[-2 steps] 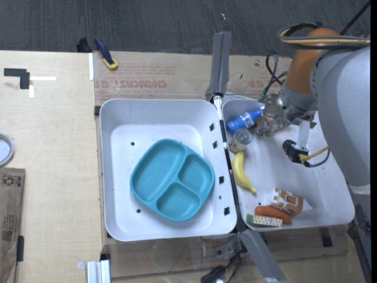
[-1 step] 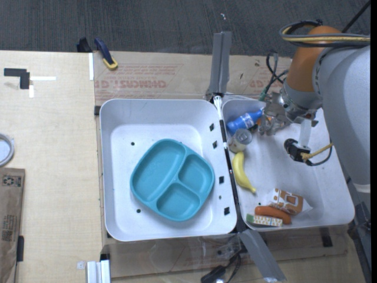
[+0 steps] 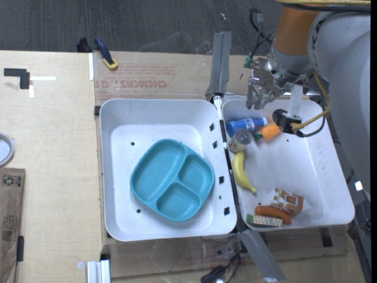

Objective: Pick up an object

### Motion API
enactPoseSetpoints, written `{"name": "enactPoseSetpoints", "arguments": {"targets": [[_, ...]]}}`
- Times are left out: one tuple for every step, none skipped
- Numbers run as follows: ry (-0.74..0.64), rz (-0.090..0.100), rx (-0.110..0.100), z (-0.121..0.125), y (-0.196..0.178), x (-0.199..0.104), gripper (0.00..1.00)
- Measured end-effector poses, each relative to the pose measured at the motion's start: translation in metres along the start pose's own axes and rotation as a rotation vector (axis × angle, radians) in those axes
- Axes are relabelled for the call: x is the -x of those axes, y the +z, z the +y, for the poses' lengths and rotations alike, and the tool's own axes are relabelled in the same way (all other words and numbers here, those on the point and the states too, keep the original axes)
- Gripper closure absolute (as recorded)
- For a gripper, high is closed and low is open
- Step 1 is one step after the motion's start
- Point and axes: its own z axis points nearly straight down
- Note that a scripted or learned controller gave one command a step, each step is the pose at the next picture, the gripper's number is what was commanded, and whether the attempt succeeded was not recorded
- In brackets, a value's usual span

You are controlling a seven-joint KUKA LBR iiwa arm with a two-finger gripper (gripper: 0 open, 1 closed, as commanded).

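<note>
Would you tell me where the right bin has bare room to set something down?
The right bin is free mid-floor, between the banana, carrot and snack box. Its far-left corner is crowded: blue bottle, carrot, gripper overhead.

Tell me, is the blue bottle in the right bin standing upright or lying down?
Lying down: the blue bottle rests on its side on the right bin floor, beside the banana.

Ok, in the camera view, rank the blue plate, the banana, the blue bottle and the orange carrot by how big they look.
Largest to smallest as they appear:
1. blue divided plate
2. banana
3. blue bottle
4. orange carrot
The banana and the bottle look close in length, so that pair is unsure.
</note>
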Motion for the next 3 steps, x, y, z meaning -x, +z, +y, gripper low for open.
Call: {"name": "enactPoseSetpoints", "arguments": {"targets": [[0.0, 0.0, 0.0, 0.0, 0.0, 0.0, 0.0], [-0.056, 0.0, -0.003, 0.001, 0.032, 0.007, 0.0], [-0.003, 0.001, -0.001, 0.015, 0.095, 0.066, 0.0]]}}
